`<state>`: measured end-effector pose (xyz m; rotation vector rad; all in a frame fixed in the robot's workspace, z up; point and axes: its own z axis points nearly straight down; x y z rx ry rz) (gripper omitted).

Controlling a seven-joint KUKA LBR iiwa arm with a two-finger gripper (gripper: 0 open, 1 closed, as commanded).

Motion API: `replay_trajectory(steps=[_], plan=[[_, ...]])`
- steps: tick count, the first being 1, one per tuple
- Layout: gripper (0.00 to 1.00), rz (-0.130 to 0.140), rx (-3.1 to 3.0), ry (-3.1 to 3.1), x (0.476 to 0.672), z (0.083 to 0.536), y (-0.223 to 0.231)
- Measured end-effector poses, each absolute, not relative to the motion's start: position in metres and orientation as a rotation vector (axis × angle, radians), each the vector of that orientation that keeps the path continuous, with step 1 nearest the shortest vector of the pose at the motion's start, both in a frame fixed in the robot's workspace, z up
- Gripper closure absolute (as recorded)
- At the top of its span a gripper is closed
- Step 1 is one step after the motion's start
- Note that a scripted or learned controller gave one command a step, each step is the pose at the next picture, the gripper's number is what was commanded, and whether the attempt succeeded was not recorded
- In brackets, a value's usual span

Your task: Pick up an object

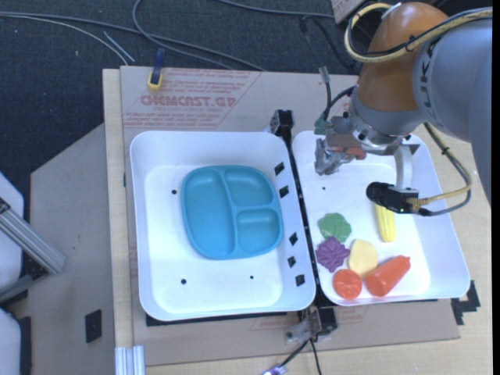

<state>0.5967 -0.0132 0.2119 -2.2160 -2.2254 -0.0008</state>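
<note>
- The gripper point(328, 162) hangs over the upper left of the right bin point(445, 241); whether it is spread or pressed together I cannot tell.
- Blue divided plate point(232, 211) lies in the left bin point(148, 225).
- Toy foods cluster below the gripper, apart from it: green broccoli point(334, 226), purple grapes point(331, 253), yellow lemon point(363, 255), corn point(386, 222), tomato point(348, 284), carrot point(388, 275).

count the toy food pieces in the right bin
6, clustered at the near side: green piece, purple piece, yellow piece, tomato, carrot, corn partly under the black fitting. More may be hidden.

Dark carpet floor point(62, 69) (cables point(195, 10) trailing), cardboard-topped bench point(195, 92)
</note>
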Motion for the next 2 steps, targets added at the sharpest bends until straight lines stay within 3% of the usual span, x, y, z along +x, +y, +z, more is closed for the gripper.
replay_trajectory(steps=[1,2], plan=[[1.00,0.000,-2.213,-2.225,0.590,0.213,0.040],[1.00,-0.004,-2.216,-2.227,0.602,0.221,0.085]])
